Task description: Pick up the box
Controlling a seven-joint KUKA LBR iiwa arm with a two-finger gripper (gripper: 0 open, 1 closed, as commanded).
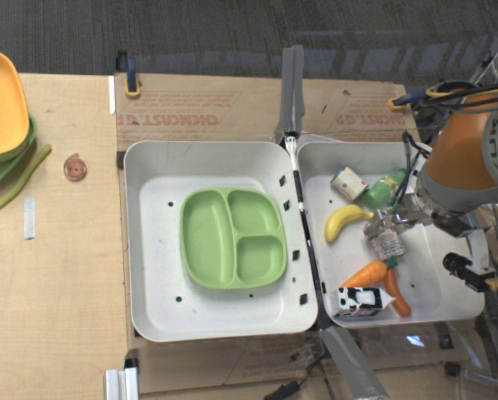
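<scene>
Two box-like things lie in the right bin (449, 307). One is a small black and white carton (361, 300) at the bin's front left, lying flat beside an orange carrot (366, 274). The other is a small white and tan box (346, 182) near the back, next to a green bottle (380, 192). My gripper (387, 238) hangs over the middle of the right bin. It is just right of a yellow banana (343, 221) and above the carrot, apart from both boxes. Nothing can be seen held in it.
A second orange carrot-like piece (397, 295) lies right of the carton. The left bin (149, 307) holds a green divided plate (233, 237). Orange and green plates (1, 123) are stacked at the far left of the bench, with a small pink object (75, 167) nearby.
</scene>
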